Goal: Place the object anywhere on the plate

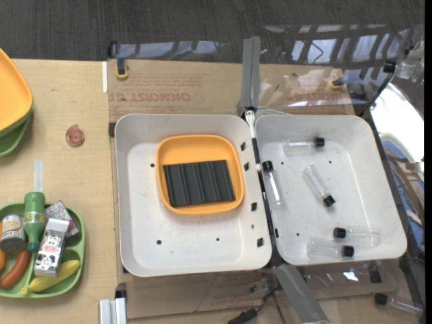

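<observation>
— Camera view first: where is the plate?

— An orange, rounded-square plastic plate (200, 145) lies in the left shallow white bin (135, 248), toward that bin's far half. A dark grey ribbed rectangular slab (199, 183) rests flat on it, covering most of its middle.

— And the things to be moved?

— Five clear plastic tubes with black caps, all in the right shallow white bin (364, 147), well apart from the plate. One tube (302, 144) lies near the far wall, cap pointing right. A second (316, 183) lies slanted at the centre. A third (272, 184) lies along the left wall, just beside the divide between the bins. The last two, one (359, 234) above the other (327, 250), lie close together near the front right corner.

— The claw: apart or together?

— I cannot tell.

— Anything else on the bench?

— To the left, on the wooden tabletop (67, 174), a green divided tray (71, 272) holds toy food, and an orange dish (12, 103) sits at the edge. A small pink round piece (75, 136) lies between them.
</observation>
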Robot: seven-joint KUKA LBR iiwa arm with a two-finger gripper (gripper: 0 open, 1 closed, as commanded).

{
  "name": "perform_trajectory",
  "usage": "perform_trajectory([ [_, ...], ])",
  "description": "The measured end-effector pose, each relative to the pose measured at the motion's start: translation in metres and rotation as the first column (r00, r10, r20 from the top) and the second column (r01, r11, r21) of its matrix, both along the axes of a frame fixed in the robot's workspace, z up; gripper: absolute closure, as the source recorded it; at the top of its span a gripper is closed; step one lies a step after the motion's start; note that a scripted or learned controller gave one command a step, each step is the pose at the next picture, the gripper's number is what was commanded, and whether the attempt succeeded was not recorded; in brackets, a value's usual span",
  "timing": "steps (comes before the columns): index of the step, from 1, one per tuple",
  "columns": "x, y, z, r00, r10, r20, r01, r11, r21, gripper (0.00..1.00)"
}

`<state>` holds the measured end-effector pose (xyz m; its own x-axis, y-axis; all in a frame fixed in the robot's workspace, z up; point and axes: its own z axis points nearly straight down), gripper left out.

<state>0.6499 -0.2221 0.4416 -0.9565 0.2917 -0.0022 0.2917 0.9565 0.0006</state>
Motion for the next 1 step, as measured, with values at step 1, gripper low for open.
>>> perform_trajectory([
  [1, -0.0034, 0.0002, -0.0005, 0.95, 0.312, 0.0, -0.312, 0.95, 0.001, 1.0],
])
